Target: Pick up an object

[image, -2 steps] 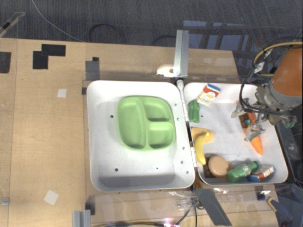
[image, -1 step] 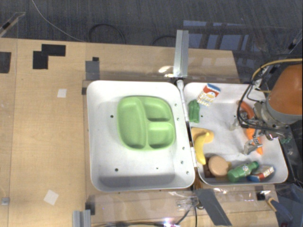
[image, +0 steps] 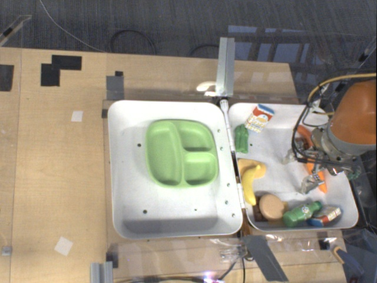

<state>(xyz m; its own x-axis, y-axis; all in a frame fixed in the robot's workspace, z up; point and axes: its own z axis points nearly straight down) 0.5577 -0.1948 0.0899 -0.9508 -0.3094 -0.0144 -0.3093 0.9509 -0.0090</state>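
The arm (image: 353, 122) runs off the right edge, its wrist and cables covering the gripper's fingers and most of an orange object (image: 318, 178) beneath; the print on the small carton (image: 258, 119) is too small to read

Left bin (image: 126, 217): white, holding a pale green divided tray (image: 179, 152).
Right bin (image: 277, 119), beside the left bin: white. Contents: dark green packet (image: 241, 139); yellow banana (image: 251, 180); tan round disc (image: 271, 207); green bottle (image: 302, 213); white carton (image: 258, 119) with red and blue print; small orange item (image: 317, 178).
Bench (image: 53, 175): light wood with black squares.
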